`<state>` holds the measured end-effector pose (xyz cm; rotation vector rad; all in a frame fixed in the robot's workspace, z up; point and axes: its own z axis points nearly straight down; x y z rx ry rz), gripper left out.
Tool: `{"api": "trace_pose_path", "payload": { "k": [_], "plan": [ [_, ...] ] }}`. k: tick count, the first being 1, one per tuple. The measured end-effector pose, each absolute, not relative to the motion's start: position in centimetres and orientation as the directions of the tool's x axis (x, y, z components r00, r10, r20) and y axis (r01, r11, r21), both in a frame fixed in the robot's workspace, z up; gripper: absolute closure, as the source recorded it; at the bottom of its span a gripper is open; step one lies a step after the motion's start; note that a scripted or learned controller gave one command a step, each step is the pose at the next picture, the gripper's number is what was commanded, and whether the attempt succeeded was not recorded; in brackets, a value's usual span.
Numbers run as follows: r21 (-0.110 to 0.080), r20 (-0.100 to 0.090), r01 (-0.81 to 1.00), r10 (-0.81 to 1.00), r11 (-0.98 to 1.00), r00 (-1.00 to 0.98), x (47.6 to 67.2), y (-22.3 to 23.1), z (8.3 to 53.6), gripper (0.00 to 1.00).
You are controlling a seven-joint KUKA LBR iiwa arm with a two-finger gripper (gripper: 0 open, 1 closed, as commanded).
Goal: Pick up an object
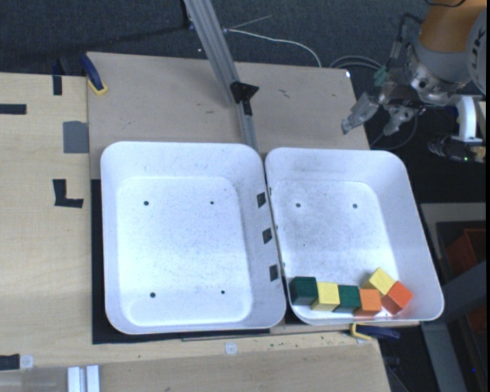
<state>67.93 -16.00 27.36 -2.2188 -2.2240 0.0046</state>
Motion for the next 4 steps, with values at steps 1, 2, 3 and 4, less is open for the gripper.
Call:
{"api": "trace_pose_path", "payload": {
  "k": [1,2,3,4],
  "plan": [
    [-0.006,0.001,1.0,1.0,0.005,-0.005,68.1,-10.9,21.4,0.0],
    [-0.007,0.0,1.0,1.0,-0.002,0.002,55.7,-12.6,19.1,0.0],
    [-0.007,-0.002,1.0,1.0,-0.003,0.003,57.1,-17.7,12.8,0.0],
    [-0.006,0.0,1.0,1.0,0.0,0.0,57.3,-16.9,8.9,0.0]
  ]
}}
